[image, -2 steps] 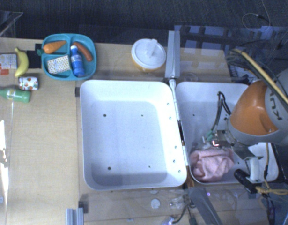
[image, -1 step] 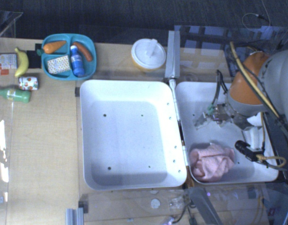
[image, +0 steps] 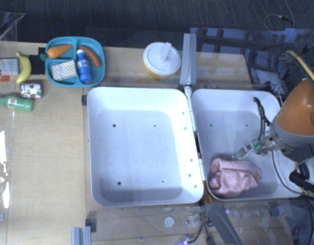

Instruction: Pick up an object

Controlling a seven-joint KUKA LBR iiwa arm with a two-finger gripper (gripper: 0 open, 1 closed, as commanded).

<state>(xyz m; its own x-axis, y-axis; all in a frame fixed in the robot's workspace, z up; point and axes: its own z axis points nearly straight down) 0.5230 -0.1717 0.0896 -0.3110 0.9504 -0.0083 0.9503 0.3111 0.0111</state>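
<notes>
A pink cloth lies crumpled in the near part of the right bin, close to that bin's front wall. The arm, grey with an orange band, reaches in from the right, and its end effector hangs just above the cloth's upper edge, near its far right side. Whether it is wide, narrow or touching the cloth cannot be told from this view; nothing shows between its tips. The left bin sits beside the right one, their walls meeting along the middle. On the desk behind the left bin stands a round white lid on a yellow cup. Further left is a blue divided tray holding toy food, and beside it a banana, a small can and a green bottle.
</notes>
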